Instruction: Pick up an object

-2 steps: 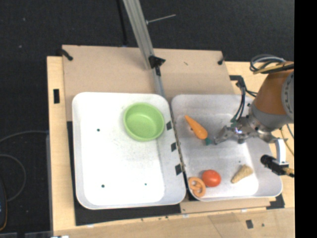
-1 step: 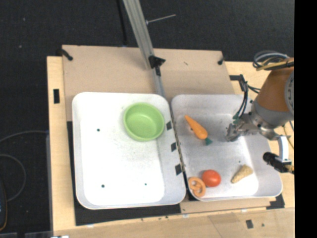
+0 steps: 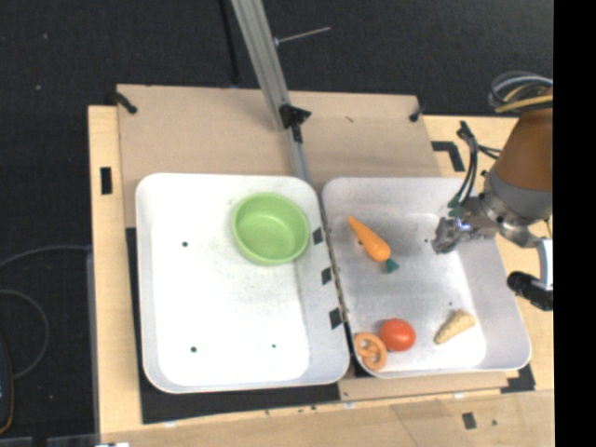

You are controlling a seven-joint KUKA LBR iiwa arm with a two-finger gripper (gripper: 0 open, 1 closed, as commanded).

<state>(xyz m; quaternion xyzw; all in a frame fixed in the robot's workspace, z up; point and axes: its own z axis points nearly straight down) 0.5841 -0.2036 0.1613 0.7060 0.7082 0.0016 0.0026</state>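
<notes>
Two white bins sit side by side on the bench. The left bin (image 3: pixel 168 287) holds a green bowl (image 3: pixel 271 229), upright, near its upper right corner and close to the shared edge between the bins.

The right bin (image 3: pixel 414 282) holds four items. A carrot (image 3: pixel 370 239) lies on a slant in the upper left part, its green tip pointing down and to the right. A tomato (image 3: pixel 398 334) rests near the lower edge, left of centre. A pretzel (image 3: pixel 370 351) lies just beside the tomato, to its lower left, at the bin's lower left corner; whether the two touch cannot be told. A tan wedge (image 3: pixel 455 327) lies to the right of the tomato, apart from it.

The arm enters from the right, its orange band over the right bin's upper right corner. The gripper (image 3: pixel 448 235) hangs over the upper right part of the right bin, to the right of the carrot and well apart from it. No item shows between its fingers; whether they are spread or closed cannot be told at this resolution.

Bare bin floor lies between the gripper and the carrot. The tomato, pretzel and wedge lie below the gripper, toward the bin's lower edge.

A metal rail (image 3: pixel 264 59) runs down from the top of the view to the bins' shared upper edge.
</notes>
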